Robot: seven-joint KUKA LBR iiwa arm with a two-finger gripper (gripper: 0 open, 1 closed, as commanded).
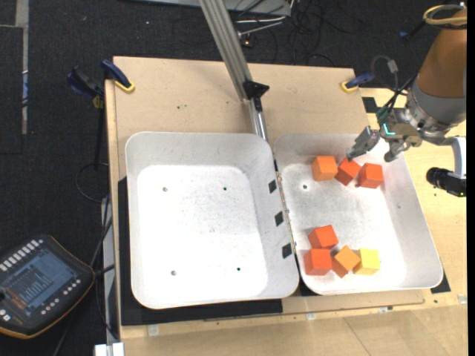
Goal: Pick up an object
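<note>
The right bin [413,221] holds several small blocks. Near its far edge lie an orange block [323,167], a red-orange block [347,173] and another red-orange block [371,175]. Toward the front sit two red-orange blocks [322,236] [318,261], an orange block [346,260] and a yellow block [368,260]. My gripper [377,147] hangs open above the far edge of the right bin, just over the far row of blocks, with nothing between its fingers.
The left bin [194,213] lies beside the right one on the tan bench. A metal pole [226,39] slants down to the bins' shared far corner. Blue-and-yellow clamps [111,73] [356,81] sit at the bench's far corners. A teach pendant [37,280] rests lower left.
</note>
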